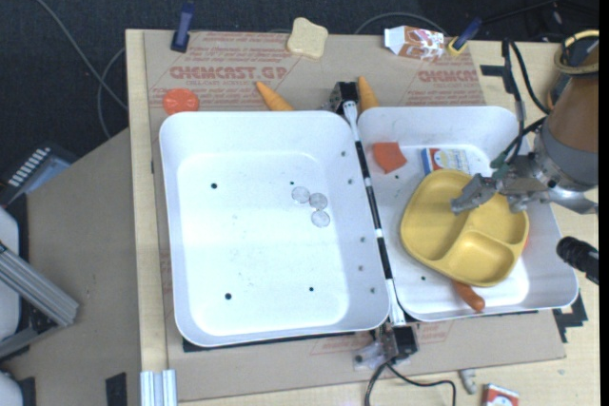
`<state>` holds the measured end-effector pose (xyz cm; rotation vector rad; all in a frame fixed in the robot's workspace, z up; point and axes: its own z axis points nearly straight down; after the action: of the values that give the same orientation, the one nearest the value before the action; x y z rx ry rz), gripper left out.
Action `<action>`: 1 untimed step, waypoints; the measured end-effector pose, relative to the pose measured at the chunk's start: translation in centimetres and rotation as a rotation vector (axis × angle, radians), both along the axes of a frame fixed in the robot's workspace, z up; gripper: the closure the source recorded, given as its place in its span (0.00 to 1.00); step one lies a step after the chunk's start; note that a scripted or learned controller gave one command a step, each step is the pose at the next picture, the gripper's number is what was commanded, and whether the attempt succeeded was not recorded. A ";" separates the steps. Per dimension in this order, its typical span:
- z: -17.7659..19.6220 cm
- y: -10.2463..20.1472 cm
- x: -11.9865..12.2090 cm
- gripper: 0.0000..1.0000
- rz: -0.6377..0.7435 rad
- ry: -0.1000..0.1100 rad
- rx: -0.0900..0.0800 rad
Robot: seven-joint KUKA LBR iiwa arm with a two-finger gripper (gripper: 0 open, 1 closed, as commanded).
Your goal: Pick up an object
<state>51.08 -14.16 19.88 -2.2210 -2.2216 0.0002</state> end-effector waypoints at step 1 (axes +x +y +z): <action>-10.3 1.6 5.9 0.00 -0.001 -0.002 0.000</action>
<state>57.03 -12.57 9.57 -2.2226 -2.2219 -0.0010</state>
